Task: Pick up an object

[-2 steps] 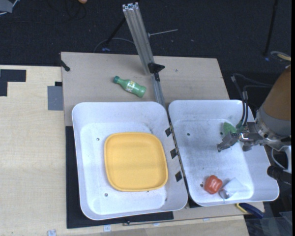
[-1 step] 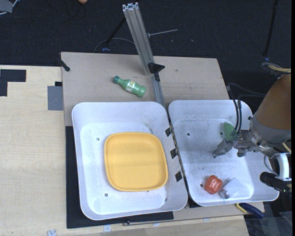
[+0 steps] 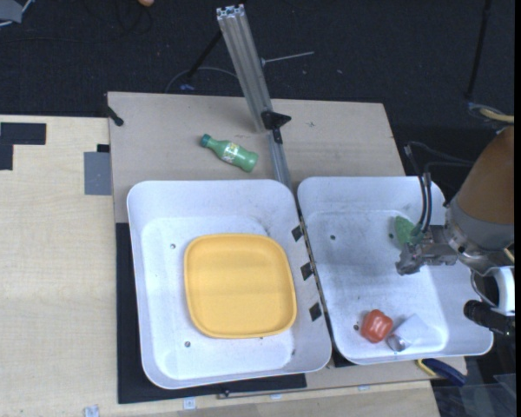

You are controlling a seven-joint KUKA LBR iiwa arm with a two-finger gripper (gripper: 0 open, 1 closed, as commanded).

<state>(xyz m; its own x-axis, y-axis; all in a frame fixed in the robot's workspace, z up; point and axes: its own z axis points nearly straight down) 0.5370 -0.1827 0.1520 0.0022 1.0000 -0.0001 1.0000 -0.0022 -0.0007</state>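
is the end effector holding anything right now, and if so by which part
It cannot be told. The end effector sits low in the right bin, right against a green object, but no grip shows.

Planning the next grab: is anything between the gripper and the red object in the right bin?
Nothing visible. The gripper hangs over the right bin by a green object; bare bin floor separates it from the red object.

A yellow square plate (image 3: 240,285) with rounded corners lies flat in the left bin (image 3: 148,207). In the right bin (image 3: 347,194), a small red object (image 3: 376,325) rests near the front edge, and a green object (image 3: 405,229) lies near the right wall.
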